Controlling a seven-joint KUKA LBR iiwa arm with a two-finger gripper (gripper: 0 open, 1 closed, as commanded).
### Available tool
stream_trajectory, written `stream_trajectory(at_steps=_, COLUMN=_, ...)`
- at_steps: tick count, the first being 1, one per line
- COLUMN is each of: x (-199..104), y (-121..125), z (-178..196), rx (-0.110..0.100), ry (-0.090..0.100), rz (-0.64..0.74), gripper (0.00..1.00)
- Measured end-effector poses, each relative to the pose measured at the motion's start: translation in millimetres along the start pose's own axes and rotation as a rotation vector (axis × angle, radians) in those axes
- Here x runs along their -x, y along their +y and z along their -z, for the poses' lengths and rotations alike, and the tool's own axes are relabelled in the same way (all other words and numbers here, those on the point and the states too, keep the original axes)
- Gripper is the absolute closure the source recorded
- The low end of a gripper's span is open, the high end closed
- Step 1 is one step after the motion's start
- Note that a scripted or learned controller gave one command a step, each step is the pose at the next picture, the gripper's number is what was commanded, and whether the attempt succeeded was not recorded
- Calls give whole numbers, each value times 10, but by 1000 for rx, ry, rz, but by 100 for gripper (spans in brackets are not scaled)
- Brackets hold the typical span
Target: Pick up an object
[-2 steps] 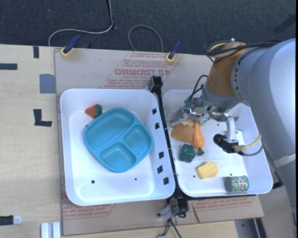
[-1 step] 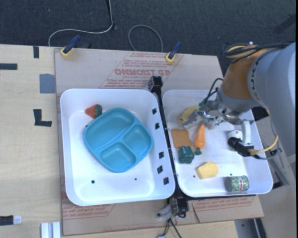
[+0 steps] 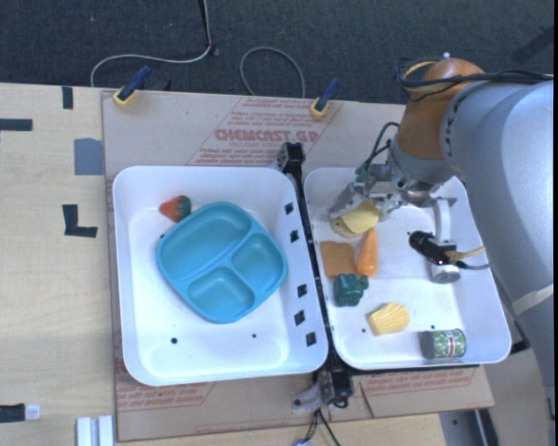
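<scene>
Nearest the bottom edge, in the right bin [image 3: 502, 337], lies a small green can [image 3: 444, 344] on its side, with a yellow wedge [image 3: 388, 319] just left of it. Further up sit a dark green piece [image 3: 350, 288], an orange-brown flat slab [image 3: 336, 257] and a carrot [image 3: 366, 253]. Above those, the gripper [image 3: 365, 209] is low over a pale yellow lump [image 3: 360, 219]; whether it grips it I cannot tell. The left bin [image 3: 130, 277] holds a blue divided tray [image 3: 221, 260] and a small orange-red piece [image 3: 175, 208] at its upper left.
</scene>
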State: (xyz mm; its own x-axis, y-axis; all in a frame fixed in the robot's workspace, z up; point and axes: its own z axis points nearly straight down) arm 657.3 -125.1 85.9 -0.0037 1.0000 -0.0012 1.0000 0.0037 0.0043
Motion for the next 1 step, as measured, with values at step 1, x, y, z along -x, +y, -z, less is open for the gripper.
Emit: stream_trajectory(at_steps=1, x=5, y=-15, z=99, rx=-1, ry=0, rz=-1, gripper=100)
